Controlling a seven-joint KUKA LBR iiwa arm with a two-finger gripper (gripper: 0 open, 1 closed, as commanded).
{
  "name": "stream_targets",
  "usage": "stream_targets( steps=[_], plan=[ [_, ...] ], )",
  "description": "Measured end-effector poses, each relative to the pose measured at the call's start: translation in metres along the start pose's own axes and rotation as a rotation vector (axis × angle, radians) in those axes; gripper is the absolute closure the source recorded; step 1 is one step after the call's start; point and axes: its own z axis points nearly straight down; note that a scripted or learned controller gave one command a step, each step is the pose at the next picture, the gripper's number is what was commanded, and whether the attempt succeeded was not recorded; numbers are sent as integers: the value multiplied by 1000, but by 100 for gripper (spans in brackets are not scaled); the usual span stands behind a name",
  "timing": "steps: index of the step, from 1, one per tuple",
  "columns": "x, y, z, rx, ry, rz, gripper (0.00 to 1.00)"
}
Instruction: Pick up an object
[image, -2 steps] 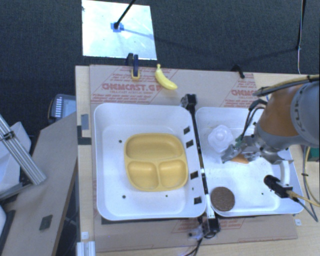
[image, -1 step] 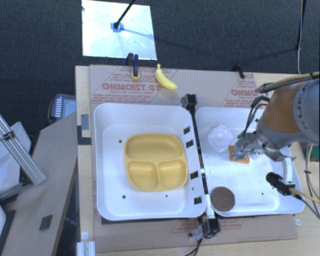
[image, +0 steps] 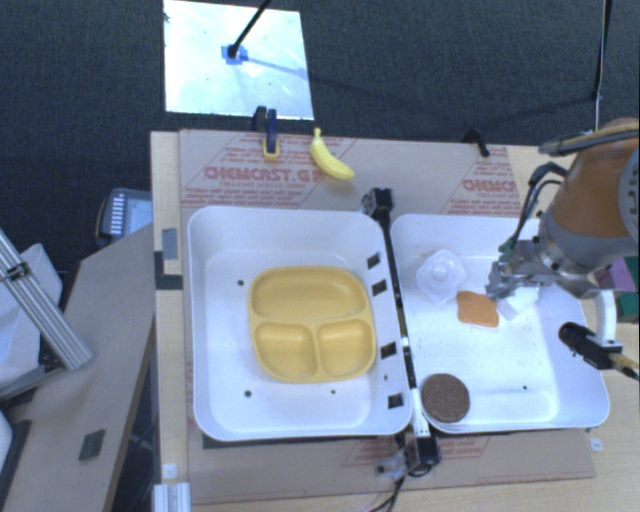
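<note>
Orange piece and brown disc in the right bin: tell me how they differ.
The orange piece is roughly square with rounded corners; the brown disc is round. The orange piece is bright and smooth-looking; the brown disc is dark and speckled. The orange piece lies mid-bin beside the gripper; the brown disc sits at the bin's front left corner. Both lie flat in the right bin.

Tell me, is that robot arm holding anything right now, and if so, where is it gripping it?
It cannot be told. The gripper sits low in the right white bin, beside the flat orange toast-like piece, but no thing shows in its grasp.
</note>
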Motion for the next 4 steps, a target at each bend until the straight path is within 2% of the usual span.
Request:
stream_targets(
  steps=[2,3,4],
  plan=[
    [-7,0,-116,0,0,-2,100],
    [45,17,-117,3,4,-7,100],
    [97,34,-95,7,4,-7,100]
  ],
)
